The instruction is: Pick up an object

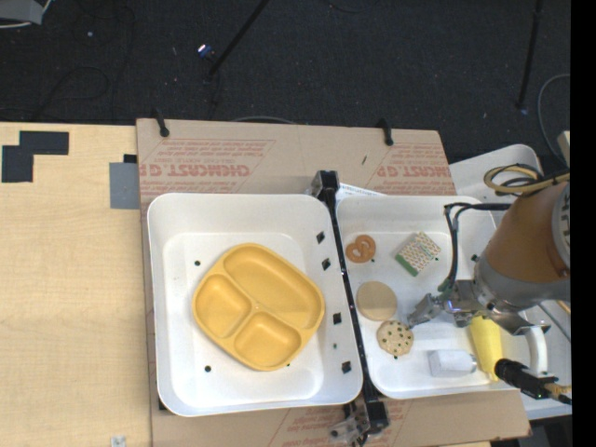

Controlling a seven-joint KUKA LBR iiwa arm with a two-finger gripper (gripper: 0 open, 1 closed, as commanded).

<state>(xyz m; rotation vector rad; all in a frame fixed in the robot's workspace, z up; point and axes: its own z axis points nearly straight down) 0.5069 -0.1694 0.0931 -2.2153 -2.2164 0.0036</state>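
Note:
The right bin point(400, 208) holds several small items. A brown pretzel ring point(360, 248) lies near its left wall, with a green-and-white block point(417, 252) to its right. Below them are a tan round disc point(377, 300) and a chocolate-chip cookie point(395, 338). A white block point(453, 362) and a yellow banana point(484, 343) lie at the front right. My gripper point(424, 310) hangs low over the bin, just right of the tan disc and above the cookie. Nothing is visibly held in it.
In the left bin point(177, 250) a yellow divided plate point(258, 305) lies flat. A black divider point(340, 287) separates the two bins. The arm's orange band point(526, 240) covers the right bin's right side. Cables point(510, 177) lie at the back right.

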